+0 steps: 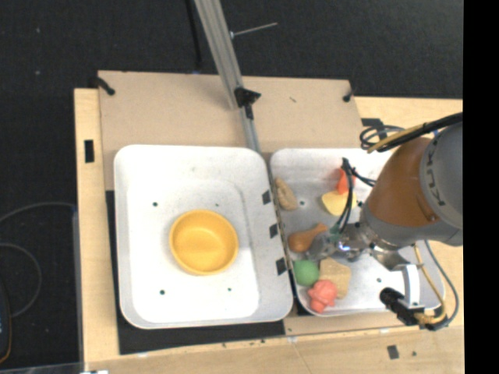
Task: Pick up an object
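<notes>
The arm (409,189) reaches in from the right of the frame and is bent low over the right-hand bin (304,162), its gripper (343,248) down among the clutter near that bin's middle. I'd judge the pick as underway but not done: the tool is at the level of the objects, yet nothing looks lifted clear of the bin floor, so the grasp itself and the raise are both left to do.

The candidates all lie in the lower left part of that bin. A brown, drumstick-shaped toy (306,238) lies just left of the gripper, close enough that it may be touching. A tan slab like a piece of toast (337,272) sits just below the gripper. A green ball (306,272) and a pink-red lumpy piece (323,291) are further down by the lower edge. Higher up are a yellow wedge (334,202), a small orange-red piece (342,181) and a beige lump (285,195) by the left wall.

As for the fingers, they're a dark metallic blur against the toys, and I cannot tell whether they stand apart or pressed together, nor whether anything sits between them.

The left bin (140,178) carries a yellow bowl (204,241), well apart from the arm. Both bins rest on the pale wooden surface (171,107).
</notes>
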{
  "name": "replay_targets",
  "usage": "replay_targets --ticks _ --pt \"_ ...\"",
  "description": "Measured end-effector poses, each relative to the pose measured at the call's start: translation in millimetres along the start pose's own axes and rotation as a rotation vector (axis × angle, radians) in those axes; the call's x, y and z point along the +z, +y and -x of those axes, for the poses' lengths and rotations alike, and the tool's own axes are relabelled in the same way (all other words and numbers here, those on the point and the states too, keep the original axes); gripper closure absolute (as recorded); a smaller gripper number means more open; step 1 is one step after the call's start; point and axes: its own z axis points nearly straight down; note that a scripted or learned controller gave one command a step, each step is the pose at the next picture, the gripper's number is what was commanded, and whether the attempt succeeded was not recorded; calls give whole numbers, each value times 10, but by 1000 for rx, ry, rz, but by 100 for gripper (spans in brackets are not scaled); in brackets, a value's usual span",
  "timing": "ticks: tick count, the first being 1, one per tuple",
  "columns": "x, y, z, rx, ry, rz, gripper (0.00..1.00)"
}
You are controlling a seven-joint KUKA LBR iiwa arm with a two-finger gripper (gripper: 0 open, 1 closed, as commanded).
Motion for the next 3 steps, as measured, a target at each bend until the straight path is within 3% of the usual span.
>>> replay_targets --ticks 1,3 --pt "-122 19 0 4 2 6 100" --pt "-1202 -1 -60 -6 1 8 100"
